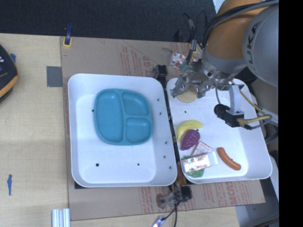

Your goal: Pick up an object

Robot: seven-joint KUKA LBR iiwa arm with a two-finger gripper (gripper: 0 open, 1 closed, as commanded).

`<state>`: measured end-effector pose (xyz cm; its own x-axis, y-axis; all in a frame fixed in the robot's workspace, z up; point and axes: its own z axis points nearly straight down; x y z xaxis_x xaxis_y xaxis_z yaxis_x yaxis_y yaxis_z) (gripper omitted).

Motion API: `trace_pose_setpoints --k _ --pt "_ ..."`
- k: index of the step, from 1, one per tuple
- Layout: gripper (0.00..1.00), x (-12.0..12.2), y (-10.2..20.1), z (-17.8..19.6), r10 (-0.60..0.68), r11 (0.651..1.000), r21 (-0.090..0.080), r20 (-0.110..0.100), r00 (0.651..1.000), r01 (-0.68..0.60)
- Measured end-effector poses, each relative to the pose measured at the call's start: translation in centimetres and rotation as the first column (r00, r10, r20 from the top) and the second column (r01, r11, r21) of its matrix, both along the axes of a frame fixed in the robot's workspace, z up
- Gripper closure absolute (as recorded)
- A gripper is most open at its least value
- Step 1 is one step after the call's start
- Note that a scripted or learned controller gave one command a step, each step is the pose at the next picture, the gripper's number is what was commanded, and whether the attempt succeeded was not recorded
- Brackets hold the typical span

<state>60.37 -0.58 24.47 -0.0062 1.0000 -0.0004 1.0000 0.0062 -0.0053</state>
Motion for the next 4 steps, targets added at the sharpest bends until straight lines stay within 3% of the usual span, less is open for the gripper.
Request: trace_pose_setpoints --k 1,3,4 --pt "1.0 -1.0 6.0 -2.2 0.001 1.0 -0.001 0.0 1.0 -0.001" --pt "1.0 0.0 5.8 -2.4 0.0 1.0 -0.002 0.0 1.0 0.0" --pt "1.0 -2.1 -1.0 -2.0 -0.003 1.0 -0.001 0.0 1.0 0.003"
